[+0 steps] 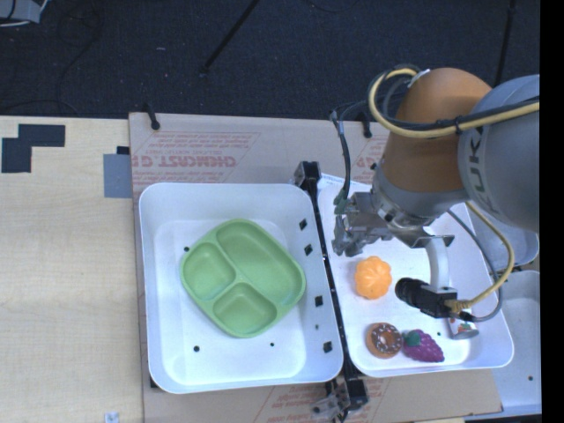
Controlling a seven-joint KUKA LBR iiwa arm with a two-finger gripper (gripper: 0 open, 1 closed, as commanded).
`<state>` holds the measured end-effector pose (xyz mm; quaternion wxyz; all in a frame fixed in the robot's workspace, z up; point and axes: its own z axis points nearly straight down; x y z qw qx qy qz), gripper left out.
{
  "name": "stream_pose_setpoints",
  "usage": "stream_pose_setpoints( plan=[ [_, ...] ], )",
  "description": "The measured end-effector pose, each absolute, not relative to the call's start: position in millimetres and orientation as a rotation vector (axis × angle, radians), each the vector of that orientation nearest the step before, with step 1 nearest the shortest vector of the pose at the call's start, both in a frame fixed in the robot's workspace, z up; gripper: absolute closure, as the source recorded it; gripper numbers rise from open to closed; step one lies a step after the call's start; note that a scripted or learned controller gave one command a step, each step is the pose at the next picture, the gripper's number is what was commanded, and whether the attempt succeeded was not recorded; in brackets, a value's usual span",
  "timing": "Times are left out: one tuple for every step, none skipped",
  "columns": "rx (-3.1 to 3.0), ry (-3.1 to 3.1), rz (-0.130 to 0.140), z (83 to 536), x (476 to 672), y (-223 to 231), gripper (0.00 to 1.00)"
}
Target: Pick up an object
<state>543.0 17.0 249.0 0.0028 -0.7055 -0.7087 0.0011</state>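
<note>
Nearest the camera, along the front edge of the right bin (pixel 493 359), lay a chocolate-frosted toy doughnut (pixel 384 339) with sprinkles and, just beside it on its right, a purple bunch of toy grapes (pixel 423 346); the two were nearly touching. A little farther in sat a small orange toy pumpkin (pixel 373 277), apart from both and close to the bin's left wall. To its right a black cylindrical part (pixel 423 296) of my tooling hung over the bin floor, with yellow and black cables looping away from it. My gripper (pixel 345 236) was over the rear left part of that same bin, above and slightly left of the pumpkin, not touching it as far as I could see. From this angle the grey mechanism hid my fingertips, so I could not tell whether they were spread or closed, and nothing showed between them. The left bin (pixel 167 342) held a green divided plate (pixel 242 277) with three compartments, lying flat and turned at an angle near the middle. Behind my gripper rose my orange wrist band (pixel 432 139) and grey arm (pixel 507 148), reaching in from the right. Farther back a sheet of printed cardboard (pixel 211 148) lay under both bins on the pale wooden bench (pixel 62 280).
</note>
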Motion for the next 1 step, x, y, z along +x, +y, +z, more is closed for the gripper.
stream_pose_setpoints(
  plan=[
    [-2.212, -2.223, 0.005, 250.5, 521.2, 69.2, 1.00]
  ],
)
